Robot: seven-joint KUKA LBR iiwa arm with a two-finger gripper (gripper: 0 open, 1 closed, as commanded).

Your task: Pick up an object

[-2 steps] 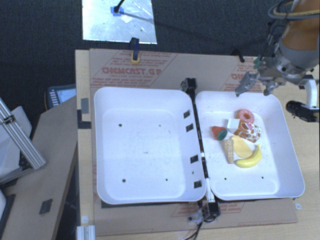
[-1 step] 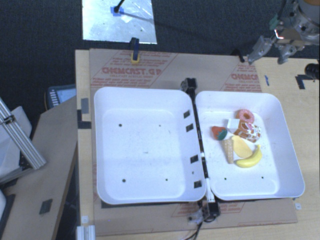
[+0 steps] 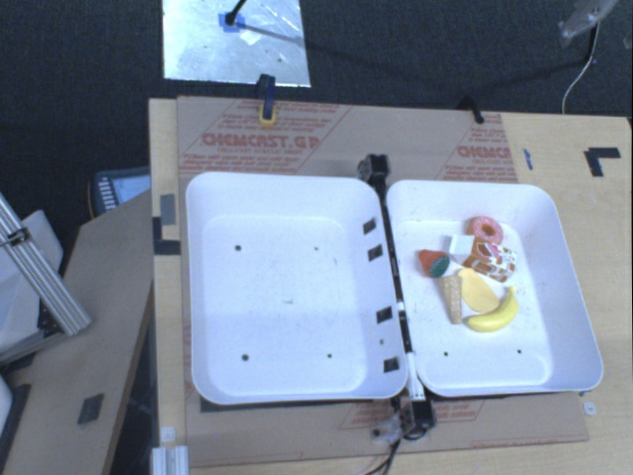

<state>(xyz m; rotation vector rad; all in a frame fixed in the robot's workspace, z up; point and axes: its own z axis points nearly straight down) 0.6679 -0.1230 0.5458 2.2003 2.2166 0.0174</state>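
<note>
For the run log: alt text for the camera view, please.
Two shallow white plastic bins sit side by side on a tan bench; the right bin holds a cluster of toy foods, including a pink ring doughnut and a yellow banana. The left bin adjoins it.

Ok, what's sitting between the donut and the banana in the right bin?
In the camera view, a red-and-white iced piece and a yellow wedge lie between the donut and the banana, all bunched close together.
</note>
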